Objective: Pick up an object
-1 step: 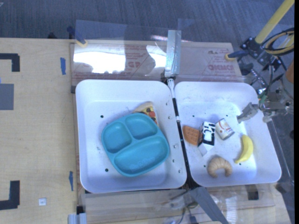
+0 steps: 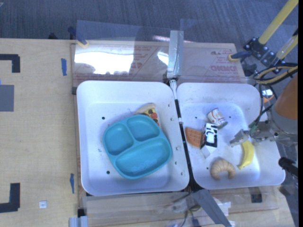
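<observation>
Reaching into the right bin (image 2: 199, 91), the gripper (image 2: 240, 137) is hovering just above the banana (image 2: 245, 154) near the croissant (image 2: 222, 168); its grip state I cannot tell, so the approach seems underway, needing a descent next

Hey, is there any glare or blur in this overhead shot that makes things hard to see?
Camera view: strong white glare on the clear plastic sheet behind the bins, washing out its printed lettering; soft shine on the left bin rim; the blue divided plate, banana and croissant read clearly; the claw looks small and slightly soft.
</observation>
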Motion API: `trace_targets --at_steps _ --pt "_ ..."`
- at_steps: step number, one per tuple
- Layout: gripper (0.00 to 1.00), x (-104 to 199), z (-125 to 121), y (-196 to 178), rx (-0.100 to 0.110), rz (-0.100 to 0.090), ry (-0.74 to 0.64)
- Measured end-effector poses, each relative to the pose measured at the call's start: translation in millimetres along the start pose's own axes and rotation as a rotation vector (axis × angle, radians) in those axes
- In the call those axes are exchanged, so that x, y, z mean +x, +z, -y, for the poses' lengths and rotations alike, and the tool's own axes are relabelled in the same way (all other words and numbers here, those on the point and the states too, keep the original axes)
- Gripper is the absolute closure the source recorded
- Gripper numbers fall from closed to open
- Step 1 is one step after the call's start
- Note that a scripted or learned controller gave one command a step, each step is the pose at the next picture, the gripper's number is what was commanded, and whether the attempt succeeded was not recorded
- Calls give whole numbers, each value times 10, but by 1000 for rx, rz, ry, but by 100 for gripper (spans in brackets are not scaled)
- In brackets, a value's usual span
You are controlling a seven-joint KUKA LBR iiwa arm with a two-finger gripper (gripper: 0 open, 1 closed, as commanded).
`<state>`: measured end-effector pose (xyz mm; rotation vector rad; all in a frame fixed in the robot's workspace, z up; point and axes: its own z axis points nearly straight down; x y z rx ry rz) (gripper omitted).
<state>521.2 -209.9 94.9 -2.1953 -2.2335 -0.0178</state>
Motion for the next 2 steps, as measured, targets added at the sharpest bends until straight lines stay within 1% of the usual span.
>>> trace_targets --at_steps 1,2 --pt "100 -28 7 -50 4 5 2" --pt "100 944 -256 -1073 -5 13 129"
